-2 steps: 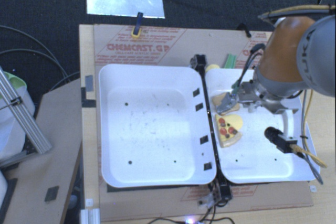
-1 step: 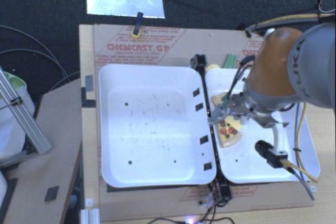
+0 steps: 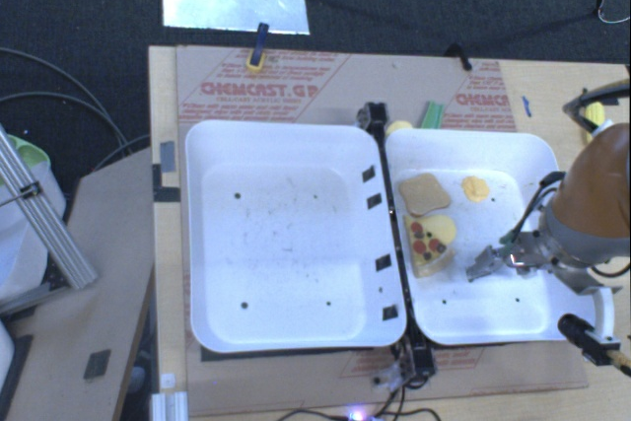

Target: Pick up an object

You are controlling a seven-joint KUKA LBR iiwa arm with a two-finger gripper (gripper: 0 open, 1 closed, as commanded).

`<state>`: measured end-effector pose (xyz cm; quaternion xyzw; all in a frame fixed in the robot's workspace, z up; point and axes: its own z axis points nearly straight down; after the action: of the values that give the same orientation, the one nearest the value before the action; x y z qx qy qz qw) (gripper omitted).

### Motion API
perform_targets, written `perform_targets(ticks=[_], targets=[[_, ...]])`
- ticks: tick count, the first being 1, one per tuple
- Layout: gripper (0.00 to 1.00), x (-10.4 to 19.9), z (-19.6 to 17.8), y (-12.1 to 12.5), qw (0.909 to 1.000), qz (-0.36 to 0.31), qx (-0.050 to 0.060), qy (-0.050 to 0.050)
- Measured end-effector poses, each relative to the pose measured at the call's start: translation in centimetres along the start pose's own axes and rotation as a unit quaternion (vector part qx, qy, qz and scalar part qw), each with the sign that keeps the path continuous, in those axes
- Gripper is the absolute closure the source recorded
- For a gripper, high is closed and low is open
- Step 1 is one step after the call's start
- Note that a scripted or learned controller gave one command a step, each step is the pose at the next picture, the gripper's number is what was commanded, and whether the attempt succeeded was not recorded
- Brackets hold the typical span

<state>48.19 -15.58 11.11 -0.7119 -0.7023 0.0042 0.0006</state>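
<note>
Gripper [image 3: 485,263] hangs low in the right white plastic bin [image 3: 513,325], and I read nothing held; its spread I cannot tell. Just beside it lies the yellow pizza-slice toy [image 3: 432,243], touching the tan bread-slice toy [image 3: 425,194], my likeliest target.

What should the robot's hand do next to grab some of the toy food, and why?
Probably slide a little left and lower: the gripper sits in the right bin, just right of the pizza slice, with nothing between its fingers yet.
</note>
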Motion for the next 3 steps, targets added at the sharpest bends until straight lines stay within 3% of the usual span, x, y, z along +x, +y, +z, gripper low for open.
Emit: perform_targets(ticks=[1,2,3], targets=[[0.00,3.5,-3.9,0.5,0.9999,-0.010,-0.006,0.002],[0.00,7.5,-2.8,0.6,0.9999,-0.010,-0.004,0.003],[0.00,11.9,-7.7,6.6,0.9999,-0.012,-0.008,0.003]])
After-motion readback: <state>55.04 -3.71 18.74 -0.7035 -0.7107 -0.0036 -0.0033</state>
